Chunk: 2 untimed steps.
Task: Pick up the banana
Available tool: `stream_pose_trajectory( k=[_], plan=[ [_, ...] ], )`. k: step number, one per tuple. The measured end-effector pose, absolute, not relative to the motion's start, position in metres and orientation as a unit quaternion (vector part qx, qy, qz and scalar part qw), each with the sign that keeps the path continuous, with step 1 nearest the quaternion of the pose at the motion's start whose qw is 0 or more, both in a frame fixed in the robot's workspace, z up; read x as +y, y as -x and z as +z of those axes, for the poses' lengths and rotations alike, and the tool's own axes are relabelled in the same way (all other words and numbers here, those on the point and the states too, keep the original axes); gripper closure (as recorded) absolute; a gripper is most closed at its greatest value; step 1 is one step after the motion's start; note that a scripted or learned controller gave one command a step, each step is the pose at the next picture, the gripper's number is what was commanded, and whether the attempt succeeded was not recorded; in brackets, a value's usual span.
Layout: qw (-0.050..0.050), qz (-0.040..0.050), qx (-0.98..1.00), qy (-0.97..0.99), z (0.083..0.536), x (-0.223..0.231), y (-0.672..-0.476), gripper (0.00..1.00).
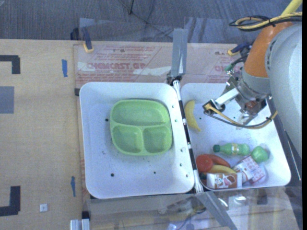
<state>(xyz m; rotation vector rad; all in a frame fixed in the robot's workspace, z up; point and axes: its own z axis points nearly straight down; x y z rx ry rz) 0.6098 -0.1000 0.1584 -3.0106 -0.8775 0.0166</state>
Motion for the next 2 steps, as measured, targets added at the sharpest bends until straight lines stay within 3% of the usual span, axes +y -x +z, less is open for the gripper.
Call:
stream_pose_trajectory(
  k=[1,2],
  plan=[
    [0.003,0.0050,-0.437,0.899,0.180,-0.025,-0.481,0.00],
    [-0.001,-0.0005,-0.366,0.930,0.129,-0.107,-0.554,0.00]
  ],
)
